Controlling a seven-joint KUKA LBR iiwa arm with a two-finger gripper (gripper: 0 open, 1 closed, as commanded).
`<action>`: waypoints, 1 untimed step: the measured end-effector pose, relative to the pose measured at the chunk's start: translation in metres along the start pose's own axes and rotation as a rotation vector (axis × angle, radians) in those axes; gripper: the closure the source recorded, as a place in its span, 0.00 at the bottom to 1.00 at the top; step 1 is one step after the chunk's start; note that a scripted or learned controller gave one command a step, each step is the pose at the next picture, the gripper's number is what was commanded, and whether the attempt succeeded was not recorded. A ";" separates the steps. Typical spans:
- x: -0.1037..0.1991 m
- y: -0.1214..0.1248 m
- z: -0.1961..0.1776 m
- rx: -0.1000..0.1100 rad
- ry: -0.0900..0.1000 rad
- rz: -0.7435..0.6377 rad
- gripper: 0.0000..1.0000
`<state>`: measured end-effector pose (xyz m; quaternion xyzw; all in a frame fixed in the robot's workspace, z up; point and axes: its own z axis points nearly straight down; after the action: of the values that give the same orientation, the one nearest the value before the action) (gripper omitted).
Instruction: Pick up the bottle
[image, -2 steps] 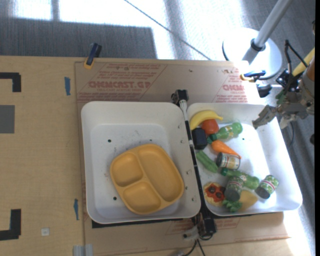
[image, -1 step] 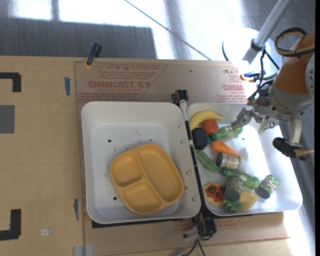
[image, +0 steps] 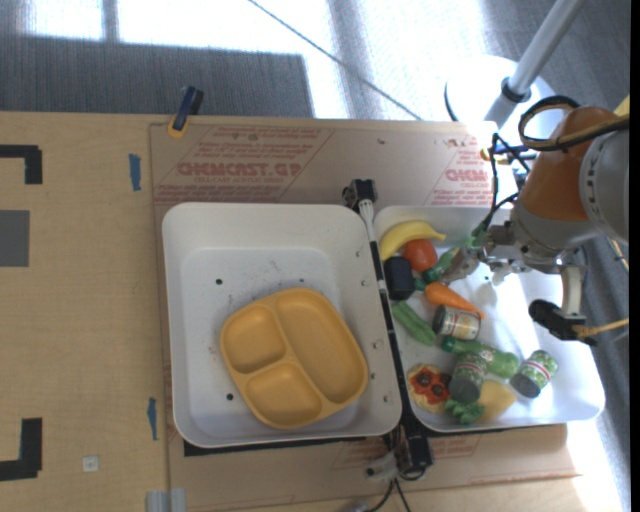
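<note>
The green bottle (image: 495, 359) lies on its side in the right bin (image: 575, 400), near the front, between a tin can (image: 458, 323) and a grey can (image: 467, 376). My gripper (image: 460, 262) hangs over the back half of that bin, beside a red vegetable (image: 421, 255) and just above an orange carrot (image: 450, 297). It is well behind the bottle and apart from it. I see nothing held in it.
The right bin also holds a banana (image: 408, 236), a black item (image: 398, 277), a green cucumber (image: 412, 323), a small green jar (image: 537, 372), a pizza slice (image: 430, 385) and broccoli (image: 462, 410). The left bin (image: 200, 260) holds a yellow divided plate (image: 292, 357).
</note>
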<state>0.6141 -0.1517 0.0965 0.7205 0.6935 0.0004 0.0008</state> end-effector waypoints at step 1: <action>-0.017 0.054 -0.017 -0.002 -0.001 -0.102 0.00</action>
<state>0.6674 -0.1708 0.1139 0.6843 0.7292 0.0006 0.0016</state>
